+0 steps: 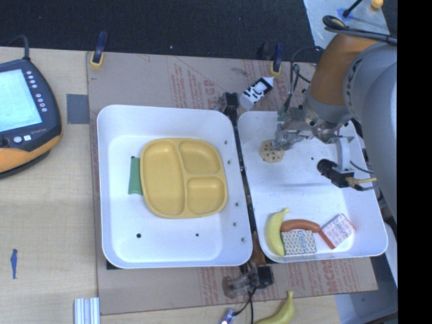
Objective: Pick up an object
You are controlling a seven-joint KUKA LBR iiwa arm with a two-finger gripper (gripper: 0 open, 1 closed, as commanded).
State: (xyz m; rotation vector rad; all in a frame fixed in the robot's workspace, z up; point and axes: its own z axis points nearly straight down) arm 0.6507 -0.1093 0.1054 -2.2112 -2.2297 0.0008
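Observation:
My gripper point(285, 138) hangs low over the far part of the right bin point(307, 181), just right of a round tan cookie point(271, 152) with dark chips. The cookie lies on the bin floor beside the fingertips; I cannot tell whether they touch it. At the bin's near edge lie a yellow-green banana point(273, 231), a red sausage point(300, 225), a small speckled block point(298, 243) and a red-and-white packet point(337, 230).
The left bin point(121, 181) holds a yellow divided plate point(182, 177) with a green piece point(135, 175) poking out at its left. A tablet controller point(23, 113) sits at far left. Another banana point(280, 310) lies on the bench in front of the bins.

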